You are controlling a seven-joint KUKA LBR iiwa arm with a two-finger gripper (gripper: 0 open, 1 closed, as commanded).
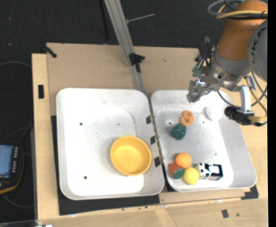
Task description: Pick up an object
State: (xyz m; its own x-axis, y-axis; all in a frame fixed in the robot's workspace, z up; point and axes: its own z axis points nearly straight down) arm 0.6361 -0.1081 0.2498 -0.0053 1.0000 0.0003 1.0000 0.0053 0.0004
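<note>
Camera view: my hand hangs over the far edge of the right bin, nothing between the fingers, pick not started.

Can't tell if my hand is spread or pressed together, too small and dark at this slant. The candidates all sit in the right bin: orange ring touching a dark green piece near the bin's middle; orange ball, yellow ball and a red-green bit bunched at the near edge, with a black-and-white block just beside them. Left bin carries a yellow bowl toward its near right corner. My guess: the ring is the nearest target since I'm poised at that end. The bunched balls look risky, they could roll or crowd the fingers.
</note>
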